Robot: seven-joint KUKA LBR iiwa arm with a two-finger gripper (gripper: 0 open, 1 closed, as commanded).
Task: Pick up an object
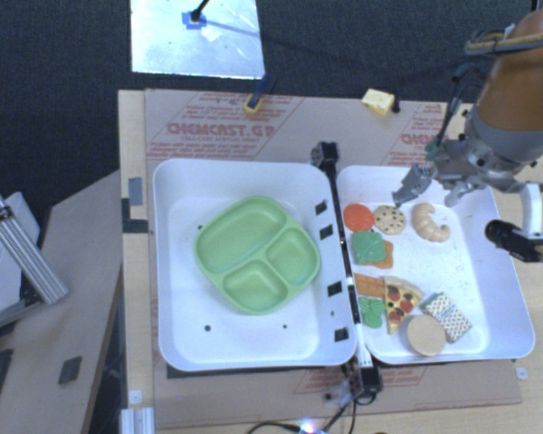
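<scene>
The left white bin [176, 242] holds a pale green three-compartment plastic plate [256, 253]. The right white bin [502, 301] holds small toy foods: a red tomato slice [358, 217], a chocolate-chip cookie [390, 221] and a tan croissant [431, 222]. These appear light, rigid and smooth; the croissant's thick middle offers the best purchase. The gripper [434, 181] hovers above the croissant, fingers apart, holding nothing.

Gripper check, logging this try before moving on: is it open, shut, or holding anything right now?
Gripper: open, holding nothing, poised above the right bin near the cookie and croissant.
</scene>
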